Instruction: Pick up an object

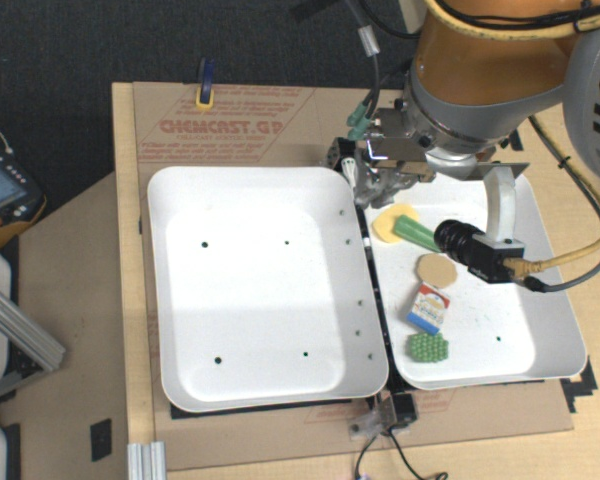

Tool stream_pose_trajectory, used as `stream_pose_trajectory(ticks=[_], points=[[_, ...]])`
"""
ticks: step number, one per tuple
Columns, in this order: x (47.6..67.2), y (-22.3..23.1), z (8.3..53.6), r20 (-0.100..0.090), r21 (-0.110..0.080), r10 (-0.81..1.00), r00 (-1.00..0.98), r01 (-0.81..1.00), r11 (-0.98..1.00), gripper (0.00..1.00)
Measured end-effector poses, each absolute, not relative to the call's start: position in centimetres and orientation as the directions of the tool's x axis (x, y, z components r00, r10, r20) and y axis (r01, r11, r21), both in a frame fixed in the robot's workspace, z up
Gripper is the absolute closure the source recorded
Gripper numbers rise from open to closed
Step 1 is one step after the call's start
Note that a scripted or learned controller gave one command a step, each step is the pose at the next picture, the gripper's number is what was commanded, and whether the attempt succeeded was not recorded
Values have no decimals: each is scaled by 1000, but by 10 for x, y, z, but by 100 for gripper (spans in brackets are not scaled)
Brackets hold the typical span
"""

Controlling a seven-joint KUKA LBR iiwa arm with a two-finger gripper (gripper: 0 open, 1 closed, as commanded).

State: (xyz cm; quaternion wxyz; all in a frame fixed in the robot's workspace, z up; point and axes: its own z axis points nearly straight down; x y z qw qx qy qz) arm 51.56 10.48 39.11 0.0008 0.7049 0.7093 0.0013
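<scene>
Orange-banded and looming closest, the arm hangs its gripper (375, 183) (fingers' state I cannot tell) just beside the green-handled yellow piece (398, 226) in the right bin (555, 353); descend centred.

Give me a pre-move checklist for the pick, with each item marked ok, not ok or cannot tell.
1. Objects present in the right bin: ok. Yellow piece with green handle, tan disc, small box, green studded block.
2. Gripper over the right bin: ok, at its upper left corner.
3. Jaws state: cannot tell, hidden under the wrist.
4. Anything held: cannot tell.
5. Nearest target: ok, the yellow piece lies just beside the gripper.
6. Objects spaced apart: not ok, they cluster closely.
</scene>
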Motion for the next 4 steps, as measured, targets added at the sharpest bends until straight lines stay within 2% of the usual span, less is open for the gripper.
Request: stream_pose_trajectory(ticks=[1, 2, 4], points=[[477, 36, 330, -2, -11, 1000, 8, 1000, -8, 100], [480, 40, 344, 0, 2, 1000, 0, 1000, 0, 100], [481, 41, 364, -1, 6, 1000, -1, 1000, 1, 100]])
